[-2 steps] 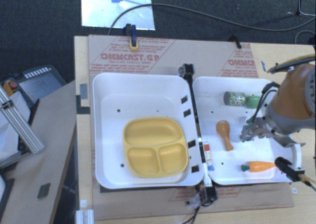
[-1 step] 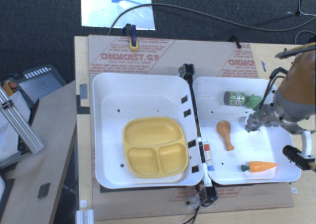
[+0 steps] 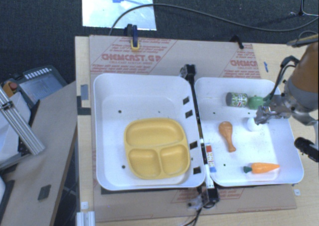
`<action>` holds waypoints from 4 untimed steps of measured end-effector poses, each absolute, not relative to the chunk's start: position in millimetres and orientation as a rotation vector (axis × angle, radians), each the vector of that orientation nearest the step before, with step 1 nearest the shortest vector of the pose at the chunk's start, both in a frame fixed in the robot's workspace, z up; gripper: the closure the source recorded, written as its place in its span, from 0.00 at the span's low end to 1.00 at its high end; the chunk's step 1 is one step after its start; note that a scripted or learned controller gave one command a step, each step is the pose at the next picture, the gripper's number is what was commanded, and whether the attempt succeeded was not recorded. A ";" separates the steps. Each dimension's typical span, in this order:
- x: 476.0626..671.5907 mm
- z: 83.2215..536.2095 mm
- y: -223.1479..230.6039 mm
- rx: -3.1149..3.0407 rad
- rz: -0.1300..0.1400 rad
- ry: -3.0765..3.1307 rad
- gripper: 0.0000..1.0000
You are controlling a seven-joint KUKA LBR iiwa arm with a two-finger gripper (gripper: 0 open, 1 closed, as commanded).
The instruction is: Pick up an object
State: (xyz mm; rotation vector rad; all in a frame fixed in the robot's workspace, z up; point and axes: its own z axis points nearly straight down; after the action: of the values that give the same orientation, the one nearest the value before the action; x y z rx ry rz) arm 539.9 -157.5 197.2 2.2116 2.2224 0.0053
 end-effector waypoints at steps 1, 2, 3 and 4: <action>541.8 249.6 -157.9 2.210 0.006 2.222 1.00; 539.7 256.9 -105.7 2.210 0.006 2.231 1.00; 538.3 261.5 -51.3 2.210 0.005 2.233 1.00; 530.6 244.1 3.3 2.210 0.004 2.233 1.00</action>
State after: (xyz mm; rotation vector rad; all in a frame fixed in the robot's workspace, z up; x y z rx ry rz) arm 530.6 3.3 244.1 2.2105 2.2327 0.0040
